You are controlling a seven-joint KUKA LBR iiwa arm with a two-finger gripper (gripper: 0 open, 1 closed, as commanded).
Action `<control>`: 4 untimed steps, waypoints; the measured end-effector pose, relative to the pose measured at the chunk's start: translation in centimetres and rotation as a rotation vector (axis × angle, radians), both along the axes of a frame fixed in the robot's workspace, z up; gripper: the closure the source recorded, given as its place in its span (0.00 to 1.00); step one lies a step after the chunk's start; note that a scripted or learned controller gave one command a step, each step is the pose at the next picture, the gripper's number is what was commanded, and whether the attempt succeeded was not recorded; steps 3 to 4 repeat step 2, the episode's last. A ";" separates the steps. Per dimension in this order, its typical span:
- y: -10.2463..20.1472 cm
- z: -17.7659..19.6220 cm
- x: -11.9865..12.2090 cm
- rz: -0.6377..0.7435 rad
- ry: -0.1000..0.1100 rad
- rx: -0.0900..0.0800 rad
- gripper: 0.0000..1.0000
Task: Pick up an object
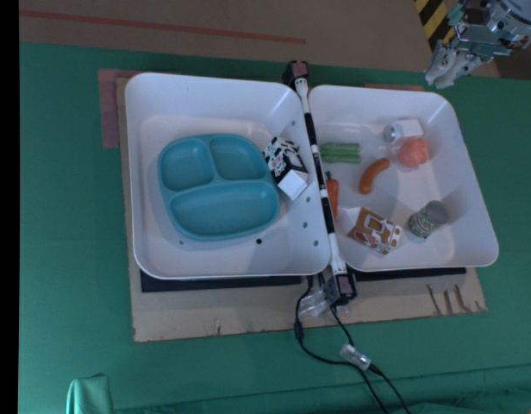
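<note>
Hovering our claw (pixel 444 69) just beyond the right bin's (pixel 472 192) far corner, seemingly holding nothing though its spread is too blurred to tell, we judge the approach barely begun, needing descent toward the nearby orange ball (pixel 413 153) inside it.

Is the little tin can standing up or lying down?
Lying tipped. The can rests on its side in the right bin, its round end facing the camera.

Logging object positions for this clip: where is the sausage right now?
The sausage lies in the right bin, near its middle, between the green beans and the orange fruit.
</note>
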State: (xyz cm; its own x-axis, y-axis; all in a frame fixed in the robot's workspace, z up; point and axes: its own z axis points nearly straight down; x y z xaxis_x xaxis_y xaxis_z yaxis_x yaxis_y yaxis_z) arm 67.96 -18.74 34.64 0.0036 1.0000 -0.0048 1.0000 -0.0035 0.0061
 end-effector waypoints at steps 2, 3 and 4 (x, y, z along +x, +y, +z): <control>0.0 1.6 -2.5 -0.001 0.002 0.001 1.00; 0.0 1.6 -2.5 -0.001 0.002 0.001 1.00; 0.0 1.6 -2.5 -0.001 0.002 0.001 1.00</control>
